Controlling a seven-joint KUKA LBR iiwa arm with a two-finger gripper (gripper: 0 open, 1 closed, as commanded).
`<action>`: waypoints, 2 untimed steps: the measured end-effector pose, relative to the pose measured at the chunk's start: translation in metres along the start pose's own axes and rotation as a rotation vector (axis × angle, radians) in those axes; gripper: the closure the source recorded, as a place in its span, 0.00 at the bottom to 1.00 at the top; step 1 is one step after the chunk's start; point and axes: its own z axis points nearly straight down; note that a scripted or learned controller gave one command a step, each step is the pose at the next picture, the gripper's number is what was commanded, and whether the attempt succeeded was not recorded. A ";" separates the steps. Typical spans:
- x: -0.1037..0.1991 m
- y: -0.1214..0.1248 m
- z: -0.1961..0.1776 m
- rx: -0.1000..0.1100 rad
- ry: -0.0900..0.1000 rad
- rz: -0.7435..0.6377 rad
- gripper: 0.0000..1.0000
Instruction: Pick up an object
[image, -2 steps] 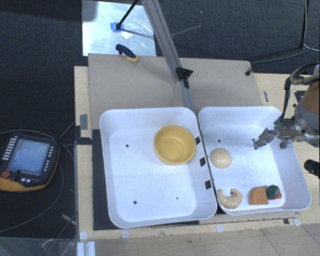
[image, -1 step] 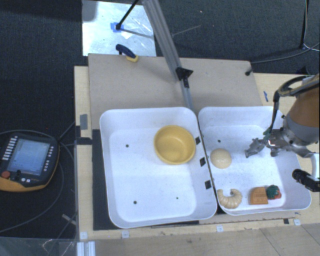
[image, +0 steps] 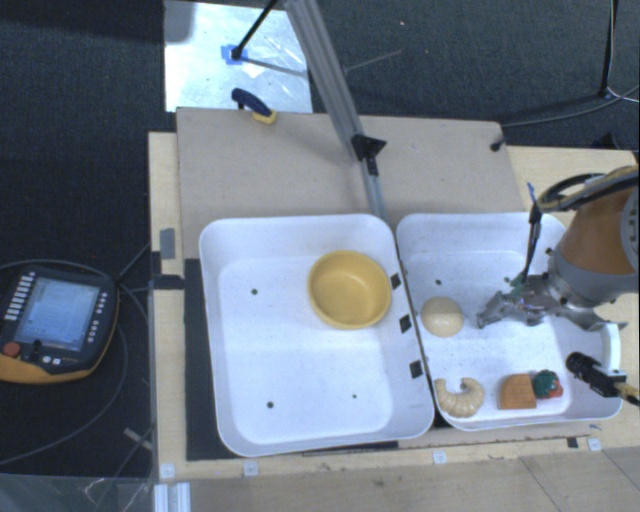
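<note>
My gripper (image: 488, 313) hangs over the right bin (image: 470, 235), reaching in from the right, with its tip pointing left. A cream ball (image: 442, 316) lies just left of the tip, a small gap apart from it. Near the bin's front wall lie a pale ridged curled piece (image: 459, 396) and an orange block (image: 517, 391). A small green and red thing (image: 546, 383) is next to the block. Nothing shows held at the gripper's tip.
A yellow bowl (image: 349, 288) sits upright in the left bin (image: 240, 330), near its back right corner. A grey pole (image: 340, 95) slants across the board behind the bins. A teach pendant (image: 52, 320) lies off the bench at the left.
</note>
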 end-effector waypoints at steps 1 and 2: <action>-0.001 0.002 -0.013 -0.005 -0.001 0.000 1.00; -0.001 0.008 -0.057 -0.007 -0.002 -0.001 1.00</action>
